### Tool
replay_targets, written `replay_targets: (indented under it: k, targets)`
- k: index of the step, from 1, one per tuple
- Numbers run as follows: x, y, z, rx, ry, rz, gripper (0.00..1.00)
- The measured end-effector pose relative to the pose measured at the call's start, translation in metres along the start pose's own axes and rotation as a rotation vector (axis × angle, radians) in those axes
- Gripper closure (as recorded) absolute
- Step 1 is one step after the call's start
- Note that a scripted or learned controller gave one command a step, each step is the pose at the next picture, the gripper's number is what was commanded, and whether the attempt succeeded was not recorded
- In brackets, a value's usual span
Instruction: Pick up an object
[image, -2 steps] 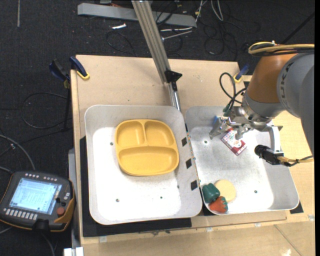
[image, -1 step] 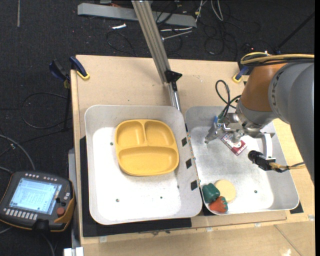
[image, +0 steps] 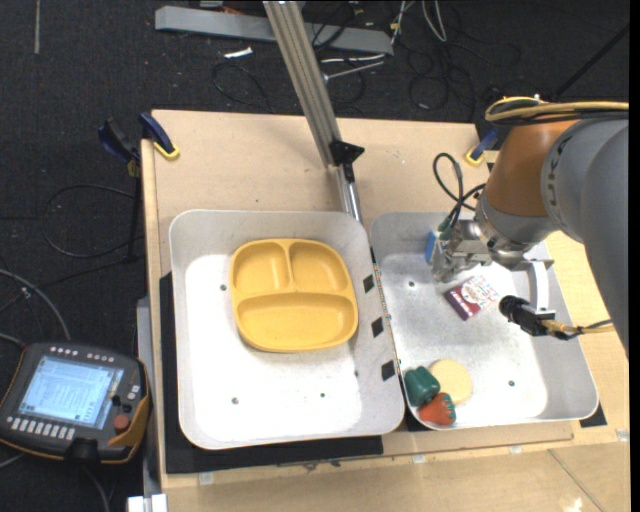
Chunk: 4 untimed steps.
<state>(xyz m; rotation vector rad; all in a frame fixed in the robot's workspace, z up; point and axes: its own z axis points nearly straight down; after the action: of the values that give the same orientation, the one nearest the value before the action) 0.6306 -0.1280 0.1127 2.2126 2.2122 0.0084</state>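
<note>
In the right bin (image: 520, 395) a small purple and white packet (image: 472, 296) lies near the middle. At that bin's front left corner a pale yellow disc (image: 452, 379) rests beside a green piece (image: 421, 381) and a red piece (image: 437, 408). My gripper (image: 447, 262) hangs over the far left part of the right bin, just up and left of the packet. Nothing shows in its grasp.
A yellow divided plate (image: 294, 295) lies in the left bin (image: 200, 340). A slanted metal pole (image: 315, 90) crosses the bench behind the bins. A teach pendant (image: 70, 400) lies on the floor at the left. Cables trail from the wrist over the right bin's far edge.
</note>
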Motion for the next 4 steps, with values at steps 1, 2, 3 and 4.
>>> replay_targets:
  k: [1, 2, 3, 4]
  targets:
    - [-0.008, 0.007, -0.049, 0.008, 0.004, 0.0, 1.0]
    - [-0.009, 0.009, -0.103, 0.006, 0.004, -0.002, 1.0]
    - [0.047, 0.014, -0.117, 0.01, 0.007, -0.008, 1.0]
    - [0.105, 0.016, -0.109, 0.014, 0.007, -0.009, 1.0]
